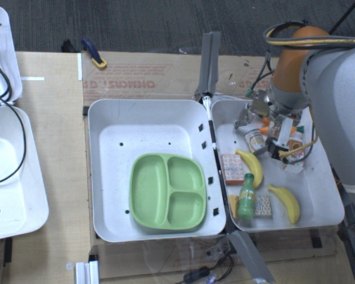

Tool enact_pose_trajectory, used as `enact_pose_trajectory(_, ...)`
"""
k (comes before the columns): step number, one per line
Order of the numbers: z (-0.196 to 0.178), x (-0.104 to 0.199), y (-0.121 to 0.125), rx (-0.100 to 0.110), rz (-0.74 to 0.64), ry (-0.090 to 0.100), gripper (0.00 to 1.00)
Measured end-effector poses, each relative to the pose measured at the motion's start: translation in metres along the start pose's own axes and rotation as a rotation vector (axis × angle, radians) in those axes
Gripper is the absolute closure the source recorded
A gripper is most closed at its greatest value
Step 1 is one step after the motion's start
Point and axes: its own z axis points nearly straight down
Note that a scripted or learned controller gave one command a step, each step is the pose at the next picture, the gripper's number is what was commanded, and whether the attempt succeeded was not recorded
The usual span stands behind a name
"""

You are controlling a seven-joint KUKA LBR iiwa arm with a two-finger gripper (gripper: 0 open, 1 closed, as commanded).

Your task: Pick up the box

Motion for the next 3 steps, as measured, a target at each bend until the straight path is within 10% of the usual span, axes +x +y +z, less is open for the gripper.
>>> enact_pose_trajectory(3,-0.100,0.040,-0.033,-0.004,-0.367,0.000,0.00)
